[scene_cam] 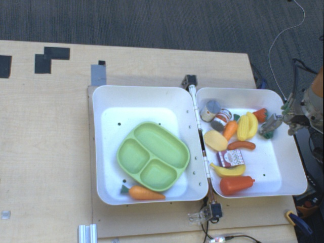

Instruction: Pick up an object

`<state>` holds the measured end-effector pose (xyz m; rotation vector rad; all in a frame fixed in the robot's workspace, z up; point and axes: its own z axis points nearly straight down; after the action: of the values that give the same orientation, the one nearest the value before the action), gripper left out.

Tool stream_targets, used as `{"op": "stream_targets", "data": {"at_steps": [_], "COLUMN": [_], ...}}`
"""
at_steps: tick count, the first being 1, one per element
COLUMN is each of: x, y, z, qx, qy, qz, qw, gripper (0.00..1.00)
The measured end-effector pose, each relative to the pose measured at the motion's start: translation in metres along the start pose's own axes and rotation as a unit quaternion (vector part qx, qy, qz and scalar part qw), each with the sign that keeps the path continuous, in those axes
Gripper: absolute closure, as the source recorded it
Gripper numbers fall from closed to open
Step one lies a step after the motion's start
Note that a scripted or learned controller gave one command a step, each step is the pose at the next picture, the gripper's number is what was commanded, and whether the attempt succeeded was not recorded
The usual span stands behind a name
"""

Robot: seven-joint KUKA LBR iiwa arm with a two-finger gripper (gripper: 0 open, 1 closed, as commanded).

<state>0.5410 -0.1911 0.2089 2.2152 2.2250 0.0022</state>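
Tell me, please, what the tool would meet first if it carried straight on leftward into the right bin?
Probably the yellow pepper, with the small red piece just beside that line. The tool sits at the right bin's right side pointing left; its height over the toys is unclear, so it might pass above them.

Robot lab — wooden bench [45,135], cables [283,29], carpet.

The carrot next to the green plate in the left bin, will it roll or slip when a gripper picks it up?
The carrot looks like smooth, tapered toy plastic, so it may slip from the fingers. Its round body lies flat, so a push could roll it. It probably stays stiff and light, and the divided plate beside it could stop it.
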Motion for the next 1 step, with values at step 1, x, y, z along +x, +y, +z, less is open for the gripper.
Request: {"op": "stream_targets", "data": {"at_steps": [1], "x": [0.0432], "y": [-0.0113], "z": [0.1029], "qx": [-0.001], "qy": [0.000], "qz": [0.000], "qw": [1.0000], "gripper": [0.00]}}
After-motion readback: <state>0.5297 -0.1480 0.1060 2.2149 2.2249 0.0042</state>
